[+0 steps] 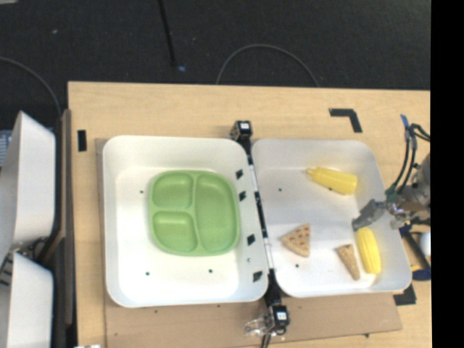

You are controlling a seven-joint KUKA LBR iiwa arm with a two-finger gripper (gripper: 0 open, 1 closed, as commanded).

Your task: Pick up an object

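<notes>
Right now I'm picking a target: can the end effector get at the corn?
Probably yes: the end effector sits just above the corn in the right bin, nothing between them.

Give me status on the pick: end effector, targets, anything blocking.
End effector at right bin's right side, just above corn cob, nothing seen held. Yellow bottle, two wedges loose. No obstruction seen.
</notes>
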